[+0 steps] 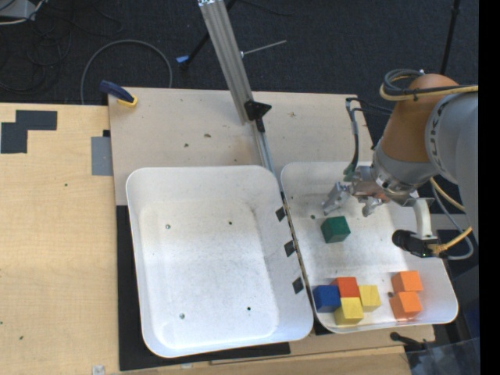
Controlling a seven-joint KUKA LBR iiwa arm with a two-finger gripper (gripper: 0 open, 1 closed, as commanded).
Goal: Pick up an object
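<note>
A pale wooden bench [195, 131] sits against dark carpet strewn with cables. An aluminium rail [230, 57] slants down toward the gap between two white bins. The left bin [156, 186] sits beside the right bin [308, 182], which holds the blocks. A green block [336, 229] lies alone near its middle. Along the near edge cluster a blue block [326, 297], a red block [348, 287] and two yellow blocks [358, 303], with two orange blocks [406, 294] further right. The gripper [353, 195] hovers just above the green block, fingers spread and holding nothing.
</note>
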